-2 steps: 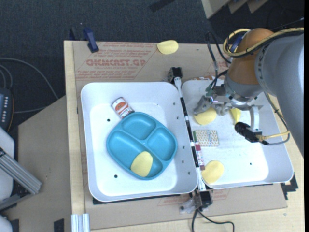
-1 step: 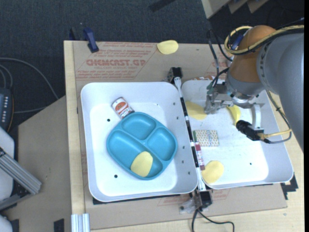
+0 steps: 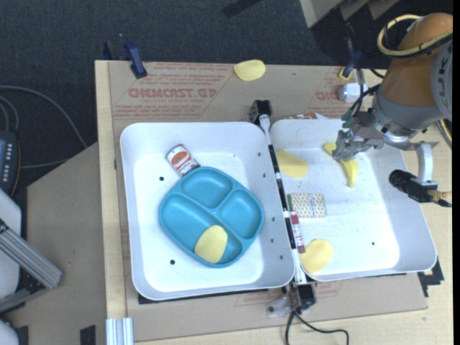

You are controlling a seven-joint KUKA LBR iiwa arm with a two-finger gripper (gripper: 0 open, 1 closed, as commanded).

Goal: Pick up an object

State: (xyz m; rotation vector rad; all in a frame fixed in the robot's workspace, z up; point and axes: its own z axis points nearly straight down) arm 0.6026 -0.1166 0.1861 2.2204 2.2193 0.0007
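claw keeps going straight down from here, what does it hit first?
Most likely the yellow banana-shaped piece right under the claw, lying on the right bin floor. Depth is hard to judge from this slanted view.

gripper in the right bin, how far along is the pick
Done: the gripper has reached the right bin and sits over a yellow banana-shaped piece near the back. In hand: nothing clearly held; the piece lies on the bin floor. Left: grasp and lift. The blue tray and other yellow pieces lie untouched.
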